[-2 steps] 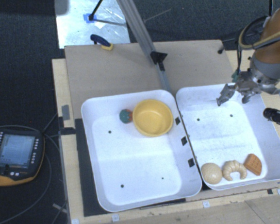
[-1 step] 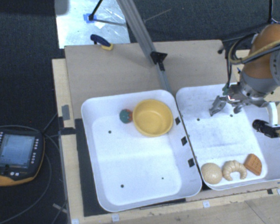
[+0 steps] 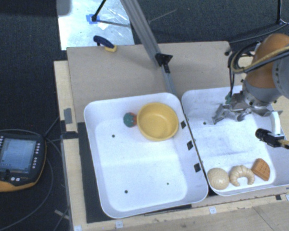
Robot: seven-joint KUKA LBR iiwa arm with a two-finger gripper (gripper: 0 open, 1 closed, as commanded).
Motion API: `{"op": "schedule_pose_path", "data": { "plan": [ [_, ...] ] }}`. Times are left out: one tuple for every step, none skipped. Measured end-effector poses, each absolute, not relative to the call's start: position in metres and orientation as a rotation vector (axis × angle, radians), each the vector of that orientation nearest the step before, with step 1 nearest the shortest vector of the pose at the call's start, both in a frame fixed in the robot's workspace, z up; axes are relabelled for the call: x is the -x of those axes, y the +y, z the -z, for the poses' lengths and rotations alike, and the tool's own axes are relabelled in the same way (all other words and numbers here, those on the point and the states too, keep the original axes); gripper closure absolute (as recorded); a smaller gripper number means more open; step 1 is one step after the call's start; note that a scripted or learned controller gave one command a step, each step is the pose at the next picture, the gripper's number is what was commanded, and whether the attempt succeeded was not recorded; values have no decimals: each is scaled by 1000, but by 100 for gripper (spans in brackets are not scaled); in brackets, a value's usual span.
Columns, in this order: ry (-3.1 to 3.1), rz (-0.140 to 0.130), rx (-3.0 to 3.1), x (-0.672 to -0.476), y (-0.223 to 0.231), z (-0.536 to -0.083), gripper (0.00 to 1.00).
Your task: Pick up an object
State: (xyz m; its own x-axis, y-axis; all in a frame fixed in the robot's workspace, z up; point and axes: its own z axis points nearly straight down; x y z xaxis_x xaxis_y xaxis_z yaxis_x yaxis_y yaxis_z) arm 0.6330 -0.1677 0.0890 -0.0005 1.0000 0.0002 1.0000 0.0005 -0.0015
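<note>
Arm (image 3: 276,70) of grey metal with an orange band reaches in from the right over the right-hand white bin (image 3: 203,102), one of two side by side on the desk (image 3: 195,63). Its gripper (image 3: 230,114) hangs above a bare stretch of that bin's upper half, the fingers (image 3: 220,117) spread apart with nothing between them.

The likeliest targets lie along the same bin's near edge, well apart from the gripper: a pale round bread roll (image 3: 218,178), a croissant-shaped piece (image 3: 242,175) just beside it, and a small brown waffle-like square (image 3: 261,169) at the end of the row. In the left bin (image 3: 141,188) a yellow bowl (image 3: 157,121) sits at the far side with a small greenish ball (image 3: 130,119) touching or nearly touching its rim.

The task appears to be at the approach stage, with no pick made. The next move would call for carrying the gripper toward the near edge, centring over one item, then descending and closing.
</note>
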Motion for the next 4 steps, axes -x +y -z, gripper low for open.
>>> {"op": "schedule_pose_path", "data": {
  "plan": [
    [-2224,2,2222,-634,-168,-101,100],
    [-2226,5,2224,-635,-170,-165,100],
    [-2225,4,2223,-641,-169,-209,100],
    [-2225,4,2223,-636,-168,-253,100]
  ]
}}
